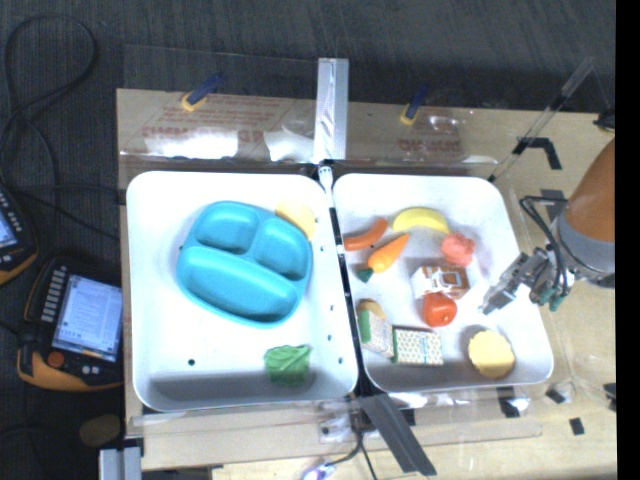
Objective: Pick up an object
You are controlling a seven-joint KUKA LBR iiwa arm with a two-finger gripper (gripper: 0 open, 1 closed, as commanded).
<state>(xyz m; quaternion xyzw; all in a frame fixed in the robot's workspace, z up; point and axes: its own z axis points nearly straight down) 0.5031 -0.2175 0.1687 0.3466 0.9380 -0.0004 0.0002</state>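
Grey end effector [512, 286] — blurred — hovers beside the tomato [439, 310].

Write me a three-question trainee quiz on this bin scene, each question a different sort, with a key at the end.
1. True or false: the blue tray lies in the right bin.
2. Multiple choice: which item lies closest to the gripper? A) the green toy B) the yellow round item C) the banana
3. Fill in the missing word: the carrot lies just below the banana, in the ____ bin.

Key
1. False; it lies in the left bin.
2. B; it sits in the right bin's near corner, just below the gripper.
3. right
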